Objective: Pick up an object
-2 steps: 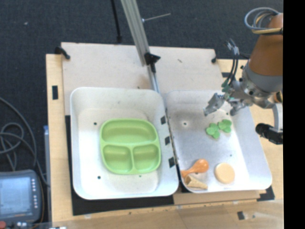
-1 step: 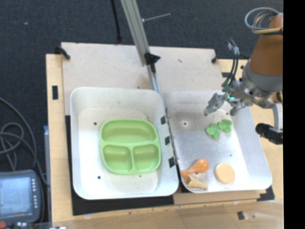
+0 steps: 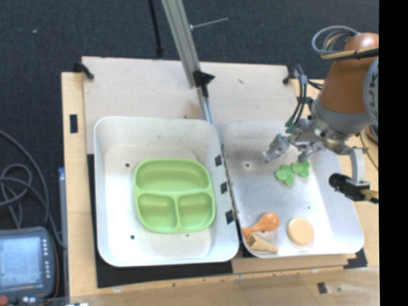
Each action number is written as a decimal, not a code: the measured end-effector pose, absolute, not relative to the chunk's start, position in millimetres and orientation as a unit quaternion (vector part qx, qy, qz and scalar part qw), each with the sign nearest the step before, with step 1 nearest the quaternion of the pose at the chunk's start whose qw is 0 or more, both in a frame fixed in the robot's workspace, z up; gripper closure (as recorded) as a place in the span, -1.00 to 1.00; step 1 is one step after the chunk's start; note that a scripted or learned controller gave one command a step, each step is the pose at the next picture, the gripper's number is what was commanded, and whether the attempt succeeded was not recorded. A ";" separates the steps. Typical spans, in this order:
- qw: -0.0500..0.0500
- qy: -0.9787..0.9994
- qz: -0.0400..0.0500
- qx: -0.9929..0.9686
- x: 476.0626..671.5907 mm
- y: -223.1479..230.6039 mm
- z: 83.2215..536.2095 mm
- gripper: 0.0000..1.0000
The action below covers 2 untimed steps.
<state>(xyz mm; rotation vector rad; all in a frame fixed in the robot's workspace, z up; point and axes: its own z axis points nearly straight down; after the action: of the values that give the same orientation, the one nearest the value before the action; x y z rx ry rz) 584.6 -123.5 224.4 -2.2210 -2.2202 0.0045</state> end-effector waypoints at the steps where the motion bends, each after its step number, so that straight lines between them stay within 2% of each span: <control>1: 0.001 -0.707 0.002 -0.708 582.5 -123.9 182.0 -1.00; 2: 0.002 -0.707 0.002 -0.707 571.3 -127.0 128.5 -1.00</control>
<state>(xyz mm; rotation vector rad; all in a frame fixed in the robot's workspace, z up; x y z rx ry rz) 571.3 -127.0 128.5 -2.2204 -2.2181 0.0066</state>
